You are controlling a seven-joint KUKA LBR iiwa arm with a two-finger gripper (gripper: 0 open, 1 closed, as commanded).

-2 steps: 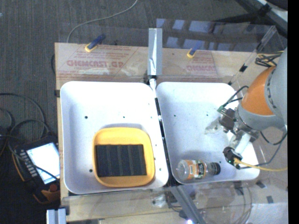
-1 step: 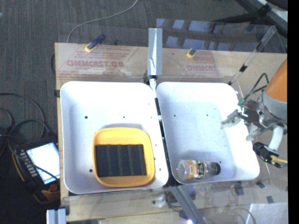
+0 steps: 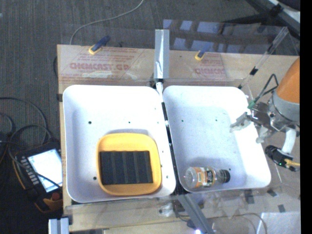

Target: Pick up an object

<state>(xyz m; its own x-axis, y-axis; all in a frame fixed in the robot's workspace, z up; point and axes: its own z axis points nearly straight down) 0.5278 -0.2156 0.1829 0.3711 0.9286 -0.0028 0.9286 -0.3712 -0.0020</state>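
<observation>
A small clear bottle (image 3: 206, 176) with a black cap and a dark label lies on its side at the front of the right bin (image 3: 204, 116), cap pointing right. A yellow square pad (image 3: 129, 164) with a black ribbed top rests flat in the front half of the left bin (image 3: 87, 111). My gripper (image 3: 249, 129) hangs over the right edge of the right bin, well behind and to the right of the bottle. Its two pale fingers (image 3: 238, 124) are spread apart, open, with nothing between them.
The raised rims of the two bins meet in the middle (image 3: 165, 126). A metal post (image 3: 161, 52) stands behind that seam. Blue-and-yellow clamps (image 3: 99, 44) sit on the back board. A tablet (image 3: 41, 167) and cables lie on the floor at left.
</observation>
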